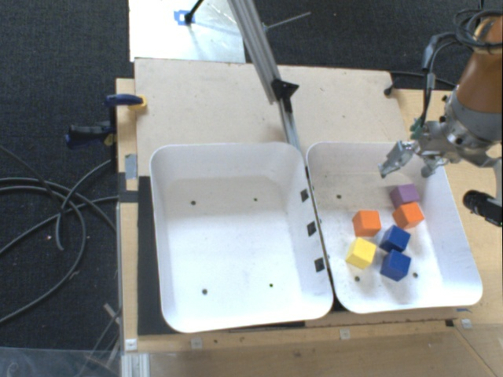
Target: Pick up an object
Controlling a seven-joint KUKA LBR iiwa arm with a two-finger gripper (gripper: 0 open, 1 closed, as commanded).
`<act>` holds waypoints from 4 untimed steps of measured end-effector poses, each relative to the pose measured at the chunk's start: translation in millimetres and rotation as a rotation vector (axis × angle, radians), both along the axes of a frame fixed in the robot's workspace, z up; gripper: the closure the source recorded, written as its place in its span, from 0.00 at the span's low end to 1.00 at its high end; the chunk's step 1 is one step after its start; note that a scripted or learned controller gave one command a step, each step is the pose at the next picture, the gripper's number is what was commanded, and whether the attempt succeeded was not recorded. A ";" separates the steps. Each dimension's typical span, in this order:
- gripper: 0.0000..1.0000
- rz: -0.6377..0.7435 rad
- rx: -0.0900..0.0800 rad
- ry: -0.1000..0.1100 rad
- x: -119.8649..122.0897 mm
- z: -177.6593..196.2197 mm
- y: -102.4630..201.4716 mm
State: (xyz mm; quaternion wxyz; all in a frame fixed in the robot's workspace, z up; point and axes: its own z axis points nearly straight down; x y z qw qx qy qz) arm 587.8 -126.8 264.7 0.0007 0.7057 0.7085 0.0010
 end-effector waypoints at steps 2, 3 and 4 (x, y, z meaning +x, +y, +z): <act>1.00 0.000 0.000 -0.001 -32.8 -163.7 14.2; 1.00 0.011 0.003 -0.006 -28.2 -70.1 111.7; 1.00 0.010 0.003 -0.002 -33.6 -40.3 177.8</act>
